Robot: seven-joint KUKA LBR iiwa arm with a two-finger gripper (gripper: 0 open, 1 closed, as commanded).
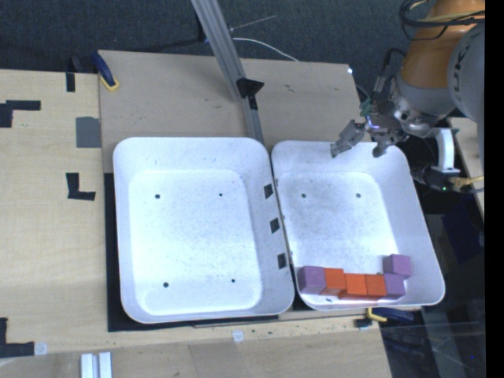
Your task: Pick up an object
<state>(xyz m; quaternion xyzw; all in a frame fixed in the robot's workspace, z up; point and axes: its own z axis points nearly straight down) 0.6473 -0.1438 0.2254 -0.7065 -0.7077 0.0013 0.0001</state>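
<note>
Several purple and orange blocks lie in a row along the near wall of the right bin [409, 203]: a purple block [313, 278] at the left, orange blocks [356, 283] in the middle, and a purple block [398, 265] at the right corner. My gripper [360, 142] hovers above the far edge of the right bin, well away from the blocks. Its two fingers are spread apart, with nothing between them.
The left bin [126, 211] sits beside the right one. A slanted metal pole [224, 50] rises behind the bins. Black tape marks lie on the bench at the left, and a blue-yellow clamp [106, 73] sits at the board's far corner.
</note>
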